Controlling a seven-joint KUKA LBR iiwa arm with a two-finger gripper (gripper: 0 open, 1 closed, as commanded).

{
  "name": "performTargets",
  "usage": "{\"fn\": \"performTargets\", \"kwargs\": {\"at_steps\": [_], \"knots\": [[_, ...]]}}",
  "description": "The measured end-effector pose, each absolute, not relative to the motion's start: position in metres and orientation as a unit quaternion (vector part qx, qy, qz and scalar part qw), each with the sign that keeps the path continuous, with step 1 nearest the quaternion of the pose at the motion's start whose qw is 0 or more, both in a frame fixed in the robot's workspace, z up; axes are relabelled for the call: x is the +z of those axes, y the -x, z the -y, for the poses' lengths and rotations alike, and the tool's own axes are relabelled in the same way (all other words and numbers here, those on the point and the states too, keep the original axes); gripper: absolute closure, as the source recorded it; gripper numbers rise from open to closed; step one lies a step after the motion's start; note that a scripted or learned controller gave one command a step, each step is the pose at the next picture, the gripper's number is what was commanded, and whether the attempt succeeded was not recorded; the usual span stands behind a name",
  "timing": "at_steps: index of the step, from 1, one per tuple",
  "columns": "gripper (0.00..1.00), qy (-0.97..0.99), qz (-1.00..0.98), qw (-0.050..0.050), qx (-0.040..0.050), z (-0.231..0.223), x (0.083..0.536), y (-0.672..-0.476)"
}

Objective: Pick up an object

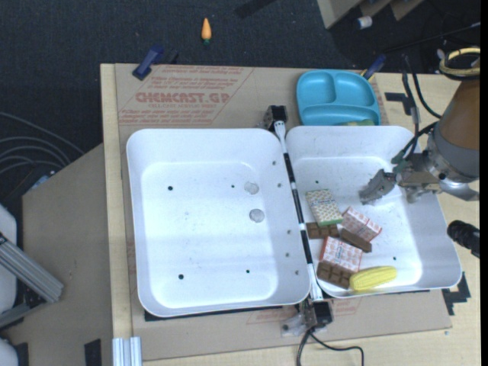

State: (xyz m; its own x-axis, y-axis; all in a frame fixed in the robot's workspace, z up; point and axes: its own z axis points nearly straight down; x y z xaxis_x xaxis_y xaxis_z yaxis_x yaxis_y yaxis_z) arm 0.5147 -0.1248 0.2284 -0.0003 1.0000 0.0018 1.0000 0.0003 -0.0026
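So the pincer (379,185) hangs over the right bin (427,269), up near its middle-right, and honestly I cannot tell how it's set from here. Nothing sits in it that I can see. The stuff to grab is bunched in that bin's lower left: a pale green-topped box (322,207), a pink and white box (360,226), a red and white carton (339,258) and a yellow corn cob (372,278) down by the front rim. They're touching or overlapping, tight against the divider wall. The left bin (152,280) has plenty of bare floor. A blue divided plate (337,97) rests on the surface (191,90) just behind the right bin. Dark carpet beyond, with cables at left.
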Motion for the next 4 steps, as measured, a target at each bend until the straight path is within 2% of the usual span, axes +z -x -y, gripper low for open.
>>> {"fn": "performTargets", "kwargs": {"at_steps": [1, 2, 3, 4], "knots": [[0.0, 0.708, 0.707, -0.006, -0.003, 0.094, 0.114, -0.5], [0.0, 0.707, 0.707, -0.004, -0.0028, 0.103, 0.089, -0.559], [0.0, 0.708, 0.707, -0.004, -0.0026, 0.093, 0.089, -0.551], [0.0, 0.707, 0.707, 0.0, -0.0002, 0.091, 0.185, -0.526]]}}
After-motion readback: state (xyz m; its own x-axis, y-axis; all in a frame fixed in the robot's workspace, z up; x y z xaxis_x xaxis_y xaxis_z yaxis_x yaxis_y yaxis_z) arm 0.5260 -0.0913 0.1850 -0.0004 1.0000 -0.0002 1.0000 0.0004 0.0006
